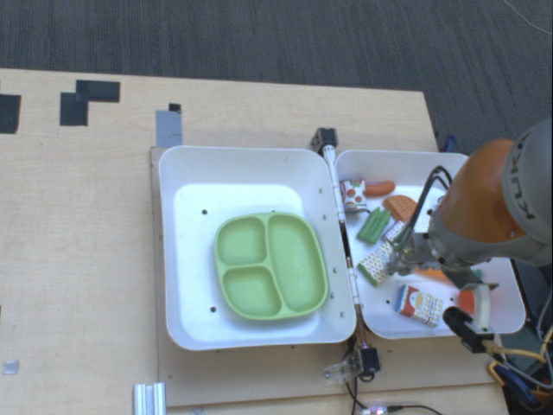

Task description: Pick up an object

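Toys lie crowded in the right bin [510, 318]: a green pod [374, 226], a red piece [380, 188], an orange slice [399, 206], a checked packet [373, 264] and a small carton [418, 304]. The gripper [403, 256] hangs low over the packet, just beside the pod; whether it is wide or narrow, or has anything in it, I cannot tell, since the wrist [475, 206] hides it from above.

The risk, I judge, is the crowding. Pieces touch or nearly touch, so a closing grasp may pinch two at once, or nudge the flat packet aside and shut on nothing. A thin packet lying flat on smooth plastic offers little edge to catch.

The left bin [186, 232] holds a green divided tray [272, 266]. Both bins sit on a pale wooden bench [78, 232], with dark carpet [259, 24] beyond and cables [518, 374] at the near right corner.
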`<move>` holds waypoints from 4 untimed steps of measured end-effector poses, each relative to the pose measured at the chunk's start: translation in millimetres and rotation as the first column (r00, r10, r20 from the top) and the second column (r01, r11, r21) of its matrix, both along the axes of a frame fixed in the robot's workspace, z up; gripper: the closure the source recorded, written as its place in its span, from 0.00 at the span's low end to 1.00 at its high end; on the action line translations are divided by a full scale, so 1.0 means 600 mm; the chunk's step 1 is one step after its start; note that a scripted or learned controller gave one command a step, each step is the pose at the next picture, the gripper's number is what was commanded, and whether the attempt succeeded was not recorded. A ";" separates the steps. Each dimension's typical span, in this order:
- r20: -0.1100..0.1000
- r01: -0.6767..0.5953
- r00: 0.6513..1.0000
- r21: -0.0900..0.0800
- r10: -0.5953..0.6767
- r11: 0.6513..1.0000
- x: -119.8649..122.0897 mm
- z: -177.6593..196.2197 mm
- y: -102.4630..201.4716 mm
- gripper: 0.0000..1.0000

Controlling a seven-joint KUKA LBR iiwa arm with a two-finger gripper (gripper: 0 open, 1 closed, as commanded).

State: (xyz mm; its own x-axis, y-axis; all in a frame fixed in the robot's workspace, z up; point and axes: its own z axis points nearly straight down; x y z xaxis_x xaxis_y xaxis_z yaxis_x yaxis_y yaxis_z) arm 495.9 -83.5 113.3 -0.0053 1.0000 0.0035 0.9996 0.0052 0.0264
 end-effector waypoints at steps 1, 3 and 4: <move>-0.001 -0.001 1.000 0.000 0.001 1.000 0.000 0.000 0.000 0.00; -0.002 0.000 1.000 0.001 0.000 1.000 0.003 -0.017 0.006 1.00; -0.006 -0.001 1.000 0.002 0.001 1.000 0.001 -0.020 0.007 0.00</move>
